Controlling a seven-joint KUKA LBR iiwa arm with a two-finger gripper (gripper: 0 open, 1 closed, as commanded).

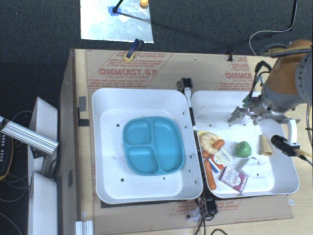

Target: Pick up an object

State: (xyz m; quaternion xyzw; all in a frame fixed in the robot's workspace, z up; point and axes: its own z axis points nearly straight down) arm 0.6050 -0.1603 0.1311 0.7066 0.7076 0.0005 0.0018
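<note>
Green object [242,149] in right bin [283,180] (white), cardboard-topped bench [146,70] — dark floor [39,23], claw [243,114] released, holding nothing.

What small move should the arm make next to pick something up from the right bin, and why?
Probably shift the end effector toward the near side of the right bin and lower it over the green object. The end effector sits over bare bin floor at the far side, holding nothing, while the green object lies apart from the crowded pile by the divider, so it looks easiest to grasp.
</note>
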